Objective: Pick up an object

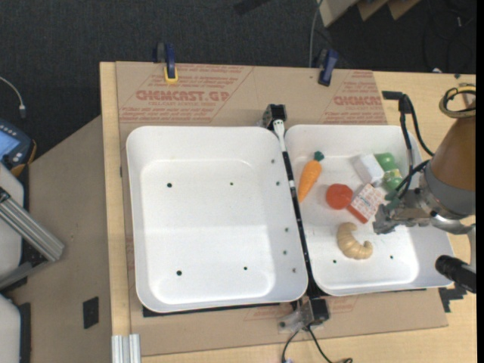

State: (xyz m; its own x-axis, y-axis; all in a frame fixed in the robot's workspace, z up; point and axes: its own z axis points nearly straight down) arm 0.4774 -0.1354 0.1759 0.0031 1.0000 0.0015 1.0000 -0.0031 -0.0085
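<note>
My fingers (384, 221) hang low in the right bin (401, 274), near its right wall — whether they are open or closed I cannot tell, as they blur into dark metal. Just to their left lies a red-and-white packet (366, 200) beside a red round piece (339, 196), with a croissant (353, 243) below and a carrot (309, 178) well apart by the divider. The left bin (151, 225) sits alongside on the tabletop (121, 97).

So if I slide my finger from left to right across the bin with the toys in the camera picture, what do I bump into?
Carrot → red round piece → croissant → green block → gripper. I left out the red-and-white packet and the white block, since they overlap their neighbours.
</note>
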